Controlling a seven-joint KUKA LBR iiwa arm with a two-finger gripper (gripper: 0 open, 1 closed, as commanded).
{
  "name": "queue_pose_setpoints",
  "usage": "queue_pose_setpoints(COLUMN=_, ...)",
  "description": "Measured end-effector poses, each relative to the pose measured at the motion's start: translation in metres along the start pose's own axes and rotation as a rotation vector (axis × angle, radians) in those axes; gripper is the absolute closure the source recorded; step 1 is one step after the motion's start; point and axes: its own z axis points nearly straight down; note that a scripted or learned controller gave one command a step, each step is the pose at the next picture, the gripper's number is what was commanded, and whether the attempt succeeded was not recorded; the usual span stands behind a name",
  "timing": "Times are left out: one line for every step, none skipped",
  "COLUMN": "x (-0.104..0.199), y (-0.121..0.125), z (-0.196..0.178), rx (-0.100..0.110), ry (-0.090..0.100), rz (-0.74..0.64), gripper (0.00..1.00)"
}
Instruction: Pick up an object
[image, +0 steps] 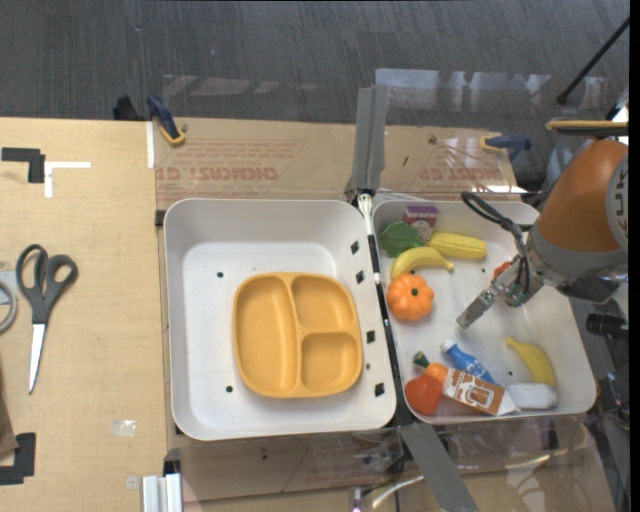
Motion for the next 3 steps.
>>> queue_pose_setpoints(x=0.092, y=-0.019, z=0.001, rx=0.002, ry=0.004, rz=0.102, gripper=0.0)
queue_pose_setpoints(x=-0.017, y=0.093, z=0.004, rx=0.033, ry=0.024, rz=0.099, gripper=0.0)
queue_pose_setpoints(x=-0.018, y=0.096, z=-0.007, rx=0.023, ry=0.009, rz=0.094, gripper=1.0)
